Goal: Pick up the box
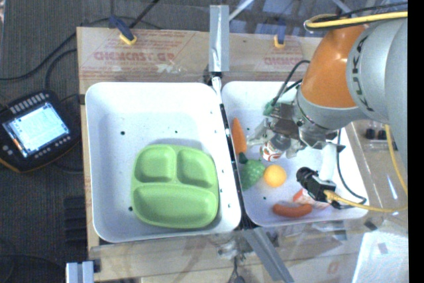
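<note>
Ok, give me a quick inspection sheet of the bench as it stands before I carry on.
Surface: two white bins side by side, left bin and right bin.
Job's things: box not clearly identifiable; a small white and red item sits under the hand.
Clutter: green divided tray in left bin; carrot, green toy, orange ball, sausage in right bin.
Hand: hand low over right bin; grip unclear.
Cables: yellow cable along the arm; black leads behind the bench.
Surroundings: pendant on floor at left.
</note>
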You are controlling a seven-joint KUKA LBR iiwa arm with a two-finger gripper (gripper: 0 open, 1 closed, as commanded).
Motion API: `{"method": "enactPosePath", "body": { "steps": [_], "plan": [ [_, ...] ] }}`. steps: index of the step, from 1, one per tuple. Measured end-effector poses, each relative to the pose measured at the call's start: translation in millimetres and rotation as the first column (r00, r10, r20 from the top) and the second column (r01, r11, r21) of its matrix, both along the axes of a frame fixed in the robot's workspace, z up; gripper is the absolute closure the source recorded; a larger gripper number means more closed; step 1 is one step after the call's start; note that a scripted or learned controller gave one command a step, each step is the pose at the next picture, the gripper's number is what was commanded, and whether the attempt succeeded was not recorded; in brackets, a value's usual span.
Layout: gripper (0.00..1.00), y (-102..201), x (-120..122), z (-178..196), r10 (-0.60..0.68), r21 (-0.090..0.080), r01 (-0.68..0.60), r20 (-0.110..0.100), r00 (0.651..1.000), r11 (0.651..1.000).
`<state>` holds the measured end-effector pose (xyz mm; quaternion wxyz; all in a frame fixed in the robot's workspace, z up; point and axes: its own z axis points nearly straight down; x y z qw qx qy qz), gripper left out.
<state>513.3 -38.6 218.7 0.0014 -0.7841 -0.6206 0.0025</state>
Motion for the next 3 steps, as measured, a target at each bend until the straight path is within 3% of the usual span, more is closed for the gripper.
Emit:
{"method": "enactPosePath", "body": {
  "steps": [1, 2, 3],
  "plan": [
    [1.0, 20.6, 64.7, -36.2, 0.0, -0.004, 0.0, 0.001, 1.0, 1.0],
    [1.0, -18.3, 35.9, -36.0, -0.011, -0.003, 0.011, 0.001, 1.0, 1.0],
    [1.0, 69.6, 17.4, -36.4, 0.072, 0.001, -0.072, 0.0, 0.997, 0.997]
  ]
}}
